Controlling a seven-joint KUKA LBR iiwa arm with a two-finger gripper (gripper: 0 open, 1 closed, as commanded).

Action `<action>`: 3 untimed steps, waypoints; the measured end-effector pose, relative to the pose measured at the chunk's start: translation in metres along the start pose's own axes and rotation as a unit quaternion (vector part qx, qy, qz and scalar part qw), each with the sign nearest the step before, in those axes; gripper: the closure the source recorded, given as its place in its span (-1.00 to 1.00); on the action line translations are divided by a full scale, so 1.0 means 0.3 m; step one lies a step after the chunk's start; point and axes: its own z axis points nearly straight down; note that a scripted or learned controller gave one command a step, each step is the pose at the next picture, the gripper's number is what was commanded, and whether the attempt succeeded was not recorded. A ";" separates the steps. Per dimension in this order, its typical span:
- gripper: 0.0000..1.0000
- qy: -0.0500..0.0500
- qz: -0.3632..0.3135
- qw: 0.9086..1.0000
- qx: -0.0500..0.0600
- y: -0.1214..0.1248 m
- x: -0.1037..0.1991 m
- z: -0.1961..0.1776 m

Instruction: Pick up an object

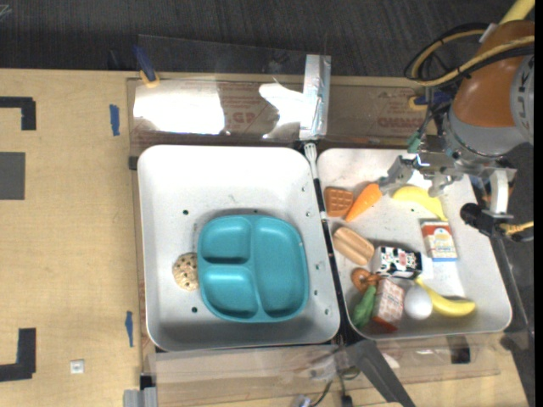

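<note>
White bins (161, 176), two side by side; I'm hanging over the right bin (492, 265), near its far end. My claw (422, 170) sits just above a yellow piece (417, 198), maybe a lemon or banana end, w/ an orange carrot-like wedge (365, 202) and a waffle-looking square (338, 200) just to its left. Fingers: can't tell from this angle if they're spread or pinched, too much hardware in the way. Nothing visibly between them, so I won't claim a hold.

Progress, as I judge it: pick not done yet. Everything in the right bin lies flat on the floor — hot dog bun (354, 246), small carton (439, 242), cow-print box (399, 261), banana (448, 302), white egg-ish ball (418, 304), a red/green cluster near the front corner. Left bin has a teal divided plate (253, 266) and a cookie (185, 270) touching its left edge, well apart from me.

Left to do: settle on a target (yellow piece is nearest), drop, close, lift clear.
</note>
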 end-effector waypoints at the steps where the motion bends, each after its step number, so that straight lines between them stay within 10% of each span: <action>1: -1.00 0.000 -0.061 0.998 -0.002 0.177 0.110 0.177; 2: -1.00 -0.002 -0.107 0.994 -0.007 0.182 0.157 -0.010; 3: -1.00 -0.001 -0.207 0.978 -0.004 0.185 0.058 0.266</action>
